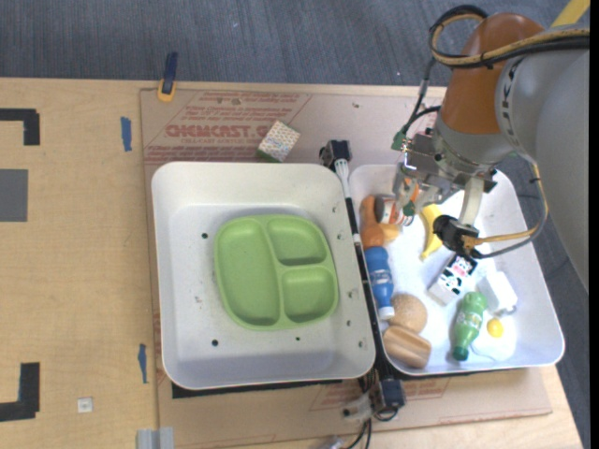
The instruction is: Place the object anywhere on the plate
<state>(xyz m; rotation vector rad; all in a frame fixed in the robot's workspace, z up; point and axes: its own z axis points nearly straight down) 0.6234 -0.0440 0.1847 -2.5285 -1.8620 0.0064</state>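
Note:
A green divided plate [276, 269] lies in the middle of the left bin [178, 251] with nothing on it. My gripper [409, 198] hangs low over the upper left part of the right bin [535, 311]. It sits between an orange and white toy [377, 211] to its left and a yellow banana [430, 228] to its right. I cannot make out anything held in it. The wrist and its cables hide the bin's far corner.
The right bin also holds a blue bottle [379, 274], a cow-patterned carton [452, 279], a green bottle [466, 322], two bread pieces [408, 330], a fried egg [496, 331] and a white block [502, 291]. A small patterned cube [279, 141] lies on the cardboard behind the left bin.

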